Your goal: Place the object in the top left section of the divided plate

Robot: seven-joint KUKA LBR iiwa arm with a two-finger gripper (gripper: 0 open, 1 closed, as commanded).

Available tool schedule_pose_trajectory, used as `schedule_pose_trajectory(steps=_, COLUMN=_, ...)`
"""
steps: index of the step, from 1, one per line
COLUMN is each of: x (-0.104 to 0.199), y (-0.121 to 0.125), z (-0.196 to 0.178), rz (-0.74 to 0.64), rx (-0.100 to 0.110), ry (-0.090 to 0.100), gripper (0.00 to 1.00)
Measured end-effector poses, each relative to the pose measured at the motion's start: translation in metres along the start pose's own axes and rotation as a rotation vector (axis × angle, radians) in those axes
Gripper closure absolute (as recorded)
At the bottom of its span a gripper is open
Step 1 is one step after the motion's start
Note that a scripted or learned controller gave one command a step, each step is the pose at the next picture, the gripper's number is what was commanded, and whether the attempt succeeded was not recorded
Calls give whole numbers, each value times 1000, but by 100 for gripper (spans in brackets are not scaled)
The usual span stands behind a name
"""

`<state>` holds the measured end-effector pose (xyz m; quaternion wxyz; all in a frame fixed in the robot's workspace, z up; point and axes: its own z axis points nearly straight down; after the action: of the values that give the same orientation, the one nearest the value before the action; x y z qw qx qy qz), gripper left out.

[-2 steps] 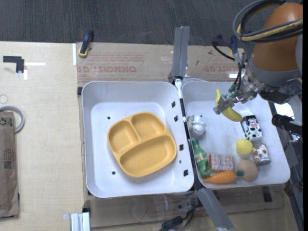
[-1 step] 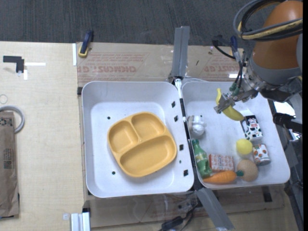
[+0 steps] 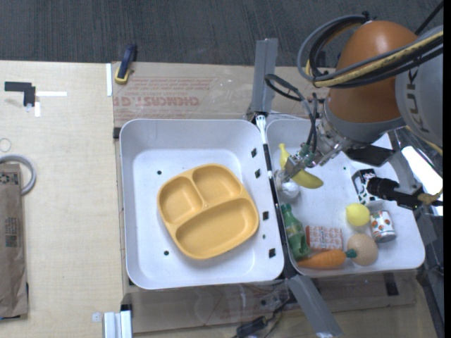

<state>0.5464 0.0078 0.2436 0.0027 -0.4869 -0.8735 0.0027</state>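
1. Gripper (image 3: 299, 162): it hangs low over the left part of the right bin (image 3: 405, 255), just above the banana (image 3: 301, 176). The metal linkage is blurred against the clutter; whether the fingers are open, closed or gripping cannot be told.
2. Banana: yellow, lying in the right bin near the wall shared with the left bin, directly beneath the gripper. Judged the object of this try, since the gripper is poised over it. Contact with it cannot be confirmed.
3. Neighbours in the right bin: a small grey object (image 3: 289, 189) just beside the banana; a green bottle (image 3: 294, 234) along the shared wall; a carrot (image 3: 325, 260), an egg (image 3: 362, 248), a lemon (image 3: 357, 215) and a small can (image 3: 382, 225) nearer the front.
4. Arm (image 3: 370, 69): grey with an orange band, entering from the right above the right bin.
5. Plate (image 3: 208, 211): yellow, divided in three, lying rotated in the left bin (image 3: 141, 189); two small sections sit along its upper edge and nothing lies in any section.
6. Step in hand (judgement): the grasp stage; the task's placing is not yet done.
7. Next move (judgement): secure the banana, lift it clear of the shared wall, carry it left across the desk and lower it over the small upper-left section (image 3: 180, 199).
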Motion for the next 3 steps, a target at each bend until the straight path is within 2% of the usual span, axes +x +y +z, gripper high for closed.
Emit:
schedule_pose_trajectory(steps=1, x=-2, y=29, z=56, rz=-156, rx=-1, ry=-1, gripper=100)
schedule_pose_trajectory(steps=2, x=7, y=79, z=55, rz=-126, rx=-2, ry=-2, gripper=100)
schedule_pose_trajectory(steps=3, x=64, y=113, z=109, rz=-68, rx=-1, ry=-1, gripper=100)
